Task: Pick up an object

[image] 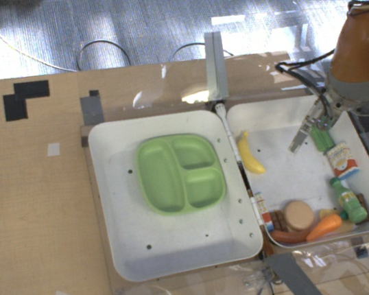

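Note:
My gripper (306, 138) hangs low over the upper right part of the right bin (281, 166), reaching in from the orange-banded wrist (356, 46). A small green object (322, 137) lies right against its near side; whether it is gripped is unclear. A yellow banana (249, 154) lies to the left of the gripper, by the bin's left wall. Below the gripper are a red-and-white carton (341, 159) and a green bottle (350, 200).
Along the right bin's front edge lie a tan round piece (299, 215), an orange carrot (323, 227), a red sausage (288, 236) and a small box (266, 221). The left bin (125, 208) holds a green divided plate (179, 173). A metal post (216, 69) stands behind the bins.

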You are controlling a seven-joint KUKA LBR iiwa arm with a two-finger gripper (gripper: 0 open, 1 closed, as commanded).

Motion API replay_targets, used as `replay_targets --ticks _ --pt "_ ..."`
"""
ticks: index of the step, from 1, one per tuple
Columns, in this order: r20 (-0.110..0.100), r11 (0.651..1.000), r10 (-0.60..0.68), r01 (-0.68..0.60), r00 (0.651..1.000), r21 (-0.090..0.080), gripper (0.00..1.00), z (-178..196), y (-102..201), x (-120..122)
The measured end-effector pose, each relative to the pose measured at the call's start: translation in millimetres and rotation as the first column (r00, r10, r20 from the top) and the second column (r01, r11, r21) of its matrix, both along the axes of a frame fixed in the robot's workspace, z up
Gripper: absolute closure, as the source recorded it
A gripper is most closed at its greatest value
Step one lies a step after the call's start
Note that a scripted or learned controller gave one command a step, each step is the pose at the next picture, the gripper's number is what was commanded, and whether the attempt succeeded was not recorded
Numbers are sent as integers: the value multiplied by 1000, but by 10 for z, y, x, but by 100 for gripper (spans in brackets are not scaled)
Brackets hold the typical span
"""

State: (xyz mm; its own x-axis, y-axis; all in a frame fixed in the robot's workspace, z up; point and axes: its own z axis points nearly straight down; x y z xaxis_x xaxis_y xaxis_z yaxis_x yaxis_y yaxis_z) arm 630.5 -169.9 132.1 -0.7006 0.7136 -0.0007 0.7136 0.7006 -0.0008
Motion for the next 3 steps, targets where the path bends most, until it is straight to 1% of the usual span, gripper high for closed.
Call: replay_targets --ticks 1,2,3 --pt "5 981 -194 194 981 0 0 -177 -290 -331" --pt "14 962 -272 272 962 2 0 -413 -268 283" --pt "8 928 -372 372 928 2 0 -373 -346 69"
